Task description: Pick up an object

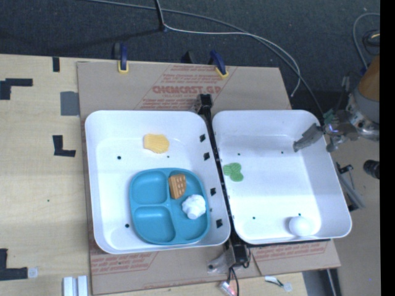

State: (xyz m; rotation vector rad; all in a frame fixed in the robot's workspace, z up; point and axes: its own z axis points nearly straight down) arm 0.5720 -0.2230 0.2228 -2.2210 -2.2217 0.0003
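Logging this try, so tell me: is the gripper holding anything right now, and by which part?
Nothing is held. The gripper hangs over the right bin's far right edge with nothing between its fingers.

Pale wooden bench [37,184] with black tape marks, dark carpet [259,11] beyond.

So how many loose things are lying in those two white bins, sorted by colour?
Blue: 1, the blue plastic divided tray
White: 2, a crumpled white lump and a white ball
Yellow: 1, a flat yellow piece
Brown: 1, a brown waffle-like block
Green: 1, a small green piece
Total: 6
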